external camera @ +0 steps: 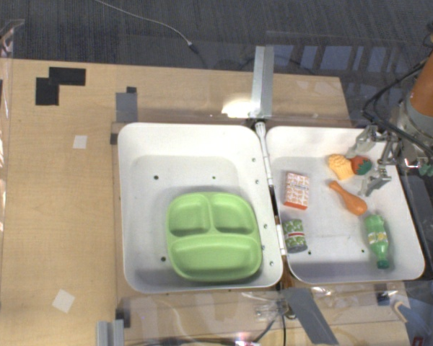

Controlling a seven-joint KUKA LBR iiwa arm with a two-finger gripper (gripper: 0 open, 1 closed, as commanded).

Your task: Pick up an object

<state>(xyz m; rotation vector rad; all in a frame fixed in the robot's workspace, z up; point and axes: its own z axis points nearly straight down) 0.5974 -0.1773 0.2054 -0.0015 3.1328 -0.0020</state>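
The gripper (370, 162), fingers spread, hovers beside the red toy (361, 166) in the right bin (321, 262); next, I judge, it must close on it.

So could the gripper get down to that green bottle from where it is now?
Probably yes. The green bottle lies alone near the right bin's front corner with nothing on it, and the gripper hovers just behind, over the same bin. The orange drumstick lies clear of the bottle.

The arm (427, 96) is grey with an orange band. Black cables (387, 92) hang beside it. Its gripper (370, 163) is shiny metal.
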